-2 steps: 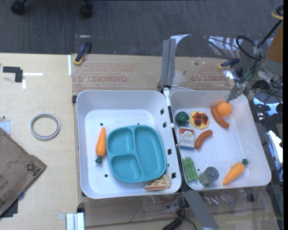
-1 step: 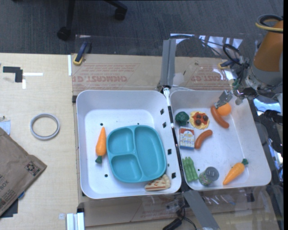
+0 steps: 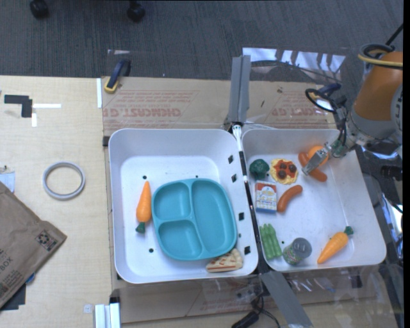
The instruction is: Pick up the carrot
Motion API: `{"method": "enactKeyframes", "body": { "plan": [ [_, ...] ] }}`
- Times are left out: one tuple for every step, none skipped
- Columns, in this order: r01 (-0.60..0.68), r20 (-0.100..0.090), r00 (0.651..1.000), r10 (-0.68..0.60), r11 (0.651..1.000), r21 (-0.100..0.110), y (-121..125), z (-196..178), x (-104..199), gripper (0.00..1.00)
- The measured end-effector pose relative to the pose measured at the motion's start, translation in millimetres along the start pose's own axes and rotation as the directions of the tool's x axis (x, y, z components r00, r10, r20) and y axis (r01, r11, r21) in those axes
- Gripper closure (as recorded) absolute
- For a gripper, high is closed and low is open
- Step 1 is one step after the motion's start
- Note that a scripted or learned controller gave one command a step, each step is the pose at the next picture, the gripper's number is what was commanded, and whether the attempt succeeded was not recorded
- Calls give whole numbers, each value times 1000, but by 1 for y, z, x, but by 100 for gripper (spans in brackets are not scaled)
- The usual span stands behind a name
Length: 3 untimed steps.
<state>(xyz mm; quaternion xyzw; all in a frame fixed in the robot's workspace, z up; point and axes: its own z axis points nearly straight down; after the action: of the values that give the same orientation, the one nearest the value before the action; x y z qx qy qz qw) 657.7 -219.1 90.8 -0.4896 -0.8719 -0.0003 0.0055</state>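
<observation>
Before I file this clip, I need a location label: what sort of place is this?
Probably a robotics lab or test bench: a robot arm reaches over two white bins of toy food, such as a carrot, set on cardboard, with office-chair wheels on carpet behind.

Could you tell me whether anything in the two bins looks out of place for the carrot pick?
Yes: the gripper sits over an orange piece at the right bin's far edge, away from both carrots, one beside the teal tray, the other near the front.
</observation>
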Motion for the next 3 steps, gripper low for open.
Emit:
{"method": "enactKeyframes", "body": {
  "plan": [
    [-3, 11, 1000, 3, 1000, -5, 0, -15, -4, 100],
    [-3, 10, 1000, 3, 1000, -4, 0, -14, -3, 0],
    [-450, 6, 893, 450, 893, -10, 9, -2, 10, 0]
  ]
}}
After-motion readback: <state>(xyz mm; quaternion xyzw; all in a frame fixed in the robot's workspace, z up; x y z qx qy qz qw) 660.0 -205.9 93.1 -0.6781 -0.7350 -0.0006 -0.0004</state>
